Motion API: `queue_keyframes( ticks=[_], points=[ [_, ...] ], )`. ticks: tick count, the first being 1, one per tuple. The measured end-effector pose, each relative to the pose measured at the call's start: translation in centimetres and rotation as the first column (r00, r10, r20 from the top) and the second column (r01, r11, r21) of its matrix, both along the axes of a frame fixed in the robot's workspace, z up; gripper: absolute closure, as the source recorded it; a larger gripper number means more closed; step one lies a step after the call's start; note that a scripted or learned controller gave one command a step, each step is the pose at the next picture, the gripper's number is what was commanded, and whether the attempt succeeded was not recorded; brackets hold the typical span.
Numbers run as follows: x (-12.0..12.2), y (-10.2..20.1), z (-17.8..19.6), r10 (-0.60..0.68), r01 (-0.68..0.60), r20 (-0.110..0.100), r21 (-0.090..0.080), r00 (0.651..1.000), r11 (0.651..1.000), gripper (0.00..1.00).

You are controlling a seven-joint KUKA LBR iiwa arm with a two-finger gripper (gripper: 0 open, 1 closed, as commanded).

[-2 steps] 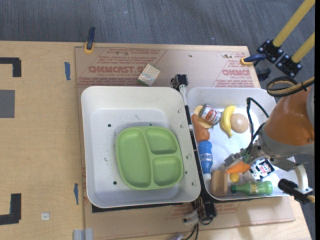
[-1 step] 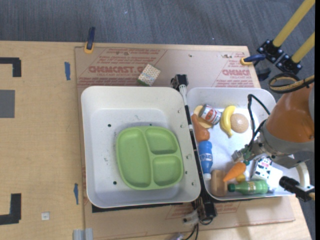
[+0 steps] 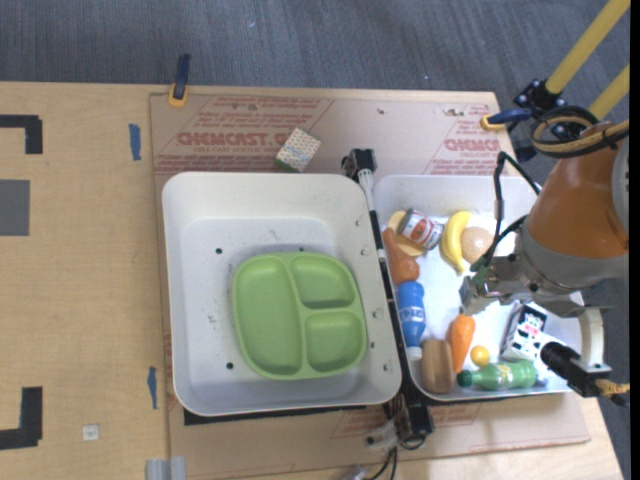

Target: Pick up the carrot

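The orange carrot point(image 3: 461, 340) lies in the right bin point(image 3: 440, 190), pointing toward the front edge, between a blue bottle point(image 3: 411, 309) and a patterned box point(image 3: 527, 330). My gripper point(image 3: 474, 290) hangs just above and behind the carrot's thick end, under the grey wrist and orange band. The wrist hides the fingertips. I see nothing held.
Around the carrot the right bin holds a banana point(image 3: 456, 240), a can point(image 3: 420, 230), a brown roll point(image 3: 436, 365), a green bottle point(image 3: 498, 375) and a small yellow ball point(image 3: 481, 356). The left bin point(image 3: 190, 268) holds a green divided plate point(image 3: 300, 313).
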State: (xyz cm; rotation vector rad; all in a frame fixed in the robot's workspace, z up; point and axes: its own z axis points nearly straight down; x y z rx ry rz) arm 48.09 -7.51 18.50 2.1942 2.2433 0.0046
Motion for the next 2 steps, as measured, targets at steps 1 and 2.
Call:
queue_keyframes(
  ticks=[1, 2],
  points=[
    [-0.1, -0.1, -0.1, -0.001, 0.001, -0.002, -0.001, 1.000, 1.000, 0.00],
    [0.0, -1.8, -8.9, -0.075, 0.075, 0.000, -0.001, 0.997, 0.997, 0.00]
  ],
)
